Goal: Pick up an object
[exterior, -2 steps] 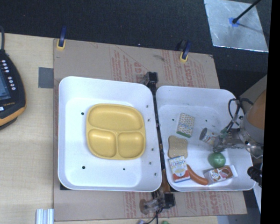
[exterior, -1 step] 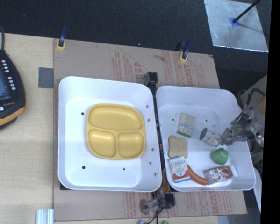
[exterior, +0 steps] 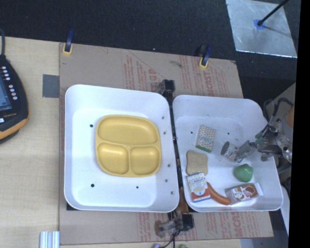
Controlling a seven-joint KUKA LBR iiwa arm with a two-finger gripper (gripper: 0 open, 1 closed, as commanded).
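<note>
The pincer (exterior: pixel 236 152) hangs low in the right bin (exterior: pixel 226 106); whether its fingers are spread or pressed together, I cannot tell. A green ball (exterior: pixel 243 172) lies just beside it at five o'clock, the nearest thing to take. A patterned packet (exterior: pixel 206 138) sits at nine o'clock, its long axis running twelve to six. A yellow divided plate (exterior: pixel 128 145) fills the left bin (exterior: pixel 84 99).

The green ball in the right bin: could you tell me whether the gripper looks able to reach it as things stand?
Probably yes: the green ball lies uncovered just below the gripper, apart from the packet beside it.
</note>
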